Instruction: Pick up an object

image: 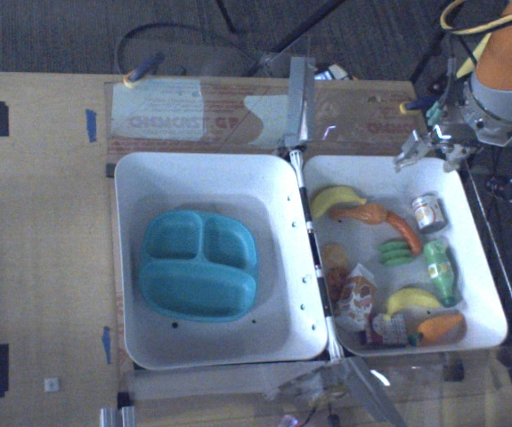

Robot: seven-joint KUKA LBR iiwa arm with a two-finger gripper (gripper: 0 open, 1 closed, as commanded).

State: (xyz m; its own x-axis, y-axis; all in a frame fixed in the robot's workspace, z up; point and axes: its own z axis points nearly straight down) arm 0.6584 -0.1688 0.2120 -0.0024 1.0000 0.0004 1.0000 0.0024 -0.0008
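your jaws [432, 146] hang over the right bin's [487, 278] far right corner, can't tell if they're open or closed | small can [427, 213] lies in that bin just below them | green bottle [439, 272] nearer you than the can | blue tray [199, 264] over in the left bin [131, 265]

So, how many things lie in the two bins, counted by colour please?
Blue: 1, tray
Yellow: 2, bananas
Orange: 2, carrots
Green: 2, bottle, pods
Silver: 1, can
Mixed or unclear colours: 3, packets
Total: 11
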